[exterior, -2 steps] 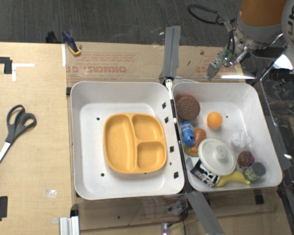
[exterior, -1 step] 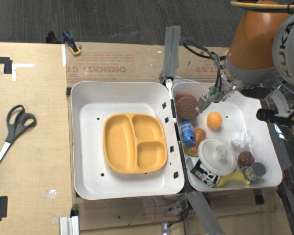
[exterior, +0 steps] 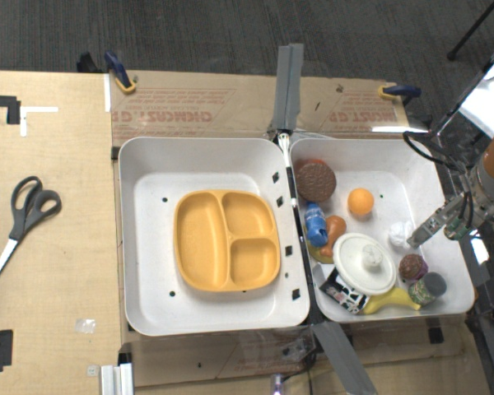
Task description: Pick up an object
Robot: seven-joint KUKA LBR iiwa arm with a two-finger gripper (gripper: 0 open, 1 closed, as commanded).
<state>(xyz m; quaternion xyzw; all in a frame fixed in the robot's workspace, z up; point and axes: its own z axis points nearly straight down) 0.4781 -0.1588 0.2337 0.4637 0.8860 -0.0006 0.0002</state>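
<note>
- The table [exterior: 49,303] carries two shallow white bins side by side, the left bin [exterior: 140,237] and the right bin [exterior: 395,179], their inner rims touching along the middle.
- In the left bin lies a yellow divided plate [exterior: 228,240], flat, with three compartments, near the bin's centre.
- The right bin holds the loose things: a brown round object [exterior: 315,179] near its upper left corner, an orange ball [exterior: 361,202] just to the right of it, and a blue object [exterior: 315,225] against the left wall.
- A white round lid-like piece [exterior: 365,262] sits in the lower middle of the right bin, and a small orange-red thing [exterior: 336,227] shows just above it.
- A yellow banana-like shape [exterior: 391,301] pokes out below the white piece, beside a dark-and-white packet [exterior: 344,291].
- A dark reddish ball [exterior: 412,267] and a small greenish can [exterior: 429,288] lie in the lower right corner, touching or nearly so.
- The gripper [exterior: 417,235] reaches in from the right edge, low over the right part of the right bin, beside a small white thing [exterior: 398,237].
- Whether the jaws stand wide or narrow cannot be told; nothing is seen between them.
- A pair of scissors [exterior: 25,216] lies on the table well to the left of the bins.
</note>
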